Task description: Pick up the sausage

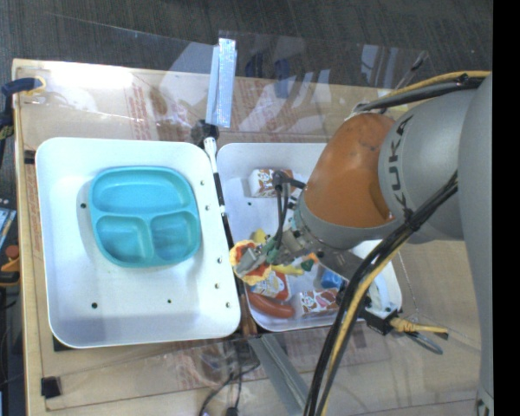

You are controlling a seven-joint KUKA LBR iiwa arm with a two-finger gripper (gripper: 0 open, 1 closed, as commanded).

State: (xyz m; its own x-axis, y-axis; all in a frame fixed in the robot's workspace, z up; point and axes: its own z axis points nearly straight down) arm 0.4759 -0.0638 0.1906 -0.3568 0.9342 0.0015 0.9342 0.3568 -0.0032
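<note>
A reddish sausage (270, 304) lies near the front edge of the right bin (239, 168), among a heap of small toy foods. The arm's orange wrist band (351, 180) hangs over the middle of that bin, and the gripper (284, 251) reaches down to the left of it, just above the heap and a little behind the sausage. The wrist and cables hide much of the gripper. Nothing of the sausage is seen lifted; it rests on the bin floor.
A blue three-part plate (146, 213) sits in the left bin (61, 302). In the right bin lie a small printed packet (263, 181) at the back, yellow and green pieces (253, 256), a blue piece (331, 280) and another packet (316, 302).
</note>
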